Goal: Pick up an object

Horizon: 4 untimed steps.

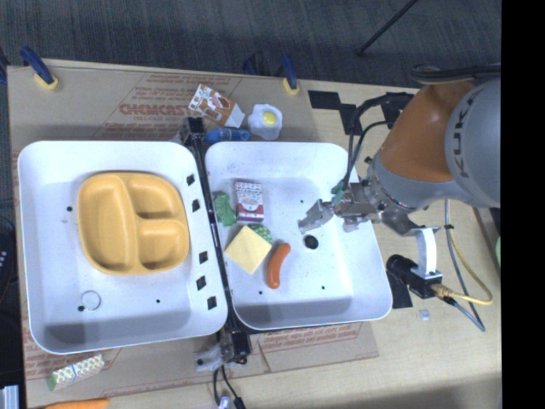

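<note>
While our gripper hovers spread apart and holding nothing over the right bin, we see the sausage lying beside the cheese slice.

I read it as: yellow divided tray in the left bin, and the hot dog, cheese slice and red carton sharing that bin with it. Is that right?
Not quite. The yellow divided tray is in the left bin, but the hot dog, cheese slice and red carton lie in the right bin, left of the gripper. The camera view shows this.
</note>
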Each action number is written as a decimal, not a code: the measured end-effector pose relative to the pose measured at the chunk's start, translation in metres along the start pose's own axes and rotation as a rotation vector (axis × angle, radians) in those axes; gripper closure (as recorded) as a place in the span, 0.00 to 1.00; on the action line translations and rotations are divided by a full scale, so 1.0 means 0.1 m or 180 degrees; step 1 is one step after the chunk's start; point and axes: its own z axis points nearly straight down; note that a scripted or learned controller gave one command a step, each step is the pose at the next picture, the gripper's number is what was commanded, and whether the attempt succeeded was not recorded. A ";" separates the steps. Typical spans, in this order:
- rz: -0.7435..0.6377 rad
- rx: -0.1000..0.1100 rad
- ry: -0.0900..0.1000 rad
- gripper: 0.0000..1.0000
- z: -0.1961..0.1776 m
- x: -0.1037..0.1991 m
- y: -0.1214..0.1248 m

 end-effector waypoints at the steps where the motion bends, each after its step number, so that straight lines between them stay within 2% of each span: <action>1: 0.0001 -0.0028 -0.0006 0.00 1.17 0.26 0.26; 2: -0.0229 -0.0040 -0.0008 0.00 1.17 0.55 -0.32; 3: -0.0256 -0.0030 0.0007 1.00 1.07 0.57 -0.31; 4: -0.1319 -0.0007 -0.0005 1.00 0.21 1.06 -0.39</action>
